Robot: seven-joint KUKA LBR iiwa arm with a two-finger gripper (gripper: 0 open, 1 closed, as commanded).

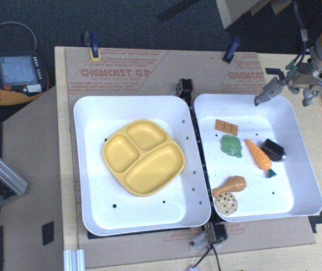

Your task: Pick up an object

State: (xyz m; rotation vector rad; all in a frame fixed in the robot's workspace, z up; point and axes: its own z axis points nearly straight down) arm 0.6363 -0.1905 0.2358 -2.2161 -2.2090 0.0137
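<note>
Carrot (259, 154) is my likeliest pick, lying slantwise in the right bin (296, 205), its lower end just beside a small teal piece (271, 173) and a black block (273, 149) close on its right.

Largest first: the left bin (90, 208) carries a yellow divided plate (144, 157), which I leave alone. The right bin holds the small things: a green leafy piece (231, 146) left of the carrot, a brown cracker (226, 127) above that, a drumstick (229, 185) lower down with a speckled cookie (226, 203) touching its end.

My pincer (285, 92) hangs spread apart and empty over the far rim of the right bin, well apart from the carrot.

What could go wrong, as I judge it: the carrot is tapered and smooth, so a squeeze near its thin end may let it squirt out. The black block sits so near that a finger coming down could land on it.
</note>
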